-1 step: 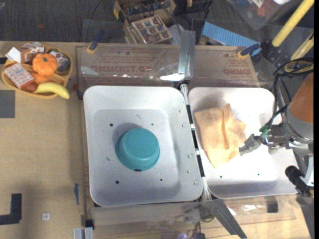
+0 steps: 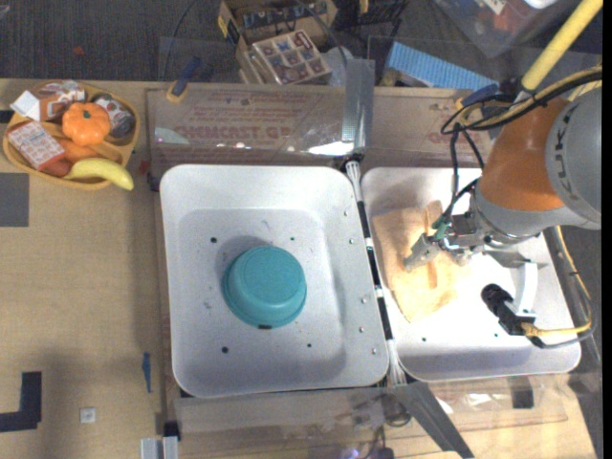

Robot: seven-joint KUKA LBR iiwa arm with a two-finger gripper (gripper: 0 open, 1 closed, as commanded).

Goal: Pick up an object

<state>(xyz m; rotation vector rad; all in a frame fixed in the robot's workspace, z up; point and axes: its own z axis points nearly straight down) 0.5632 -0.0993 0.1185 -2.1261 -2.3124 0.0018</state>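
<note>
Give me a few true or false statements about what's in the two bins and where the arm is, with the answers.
1. A teal bowl sits in the left bin. True.
2. The bowl stands upright, opening up. False: it lies upside down.
3. The end effector is over the right bin. True.
4. A tan cloth lies in the left bin. False: it is in the right bin.
5. A banana lies outside both bins. True.

teal bowl (image 2: 265, 285) mid left bin (image 2: 191, 199), room around it
</note>
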